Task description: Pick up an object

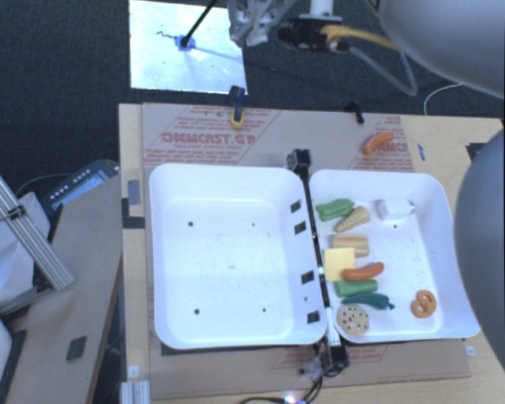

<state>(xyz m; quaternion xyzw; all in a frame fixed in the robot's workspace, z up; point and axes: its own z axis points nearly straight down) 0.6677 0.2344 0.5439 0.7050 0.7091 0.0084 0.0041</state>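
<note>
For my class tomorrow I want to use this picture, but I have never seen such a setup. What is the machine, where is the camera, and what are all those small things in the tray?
The camera hangs above a bench and looks down at a slant. The big grey shapes at the top right and right edge are parts of a robot arm reaching in from that side. Its end effector sits at the top of the picture, above the bench, away from the trays; I cannot tell whether it is open or shut, and nothing is visibly in it.

On the bench stand two shallow white bins. The left bin shows only its white floor. The right bin holds toy food: a green pod, a corn cob, a white block, a bread roll, a yellow cheese slice, a sausage, a pretzel and a cookie. Another sausage lies on the bench outside the bins.
</note>
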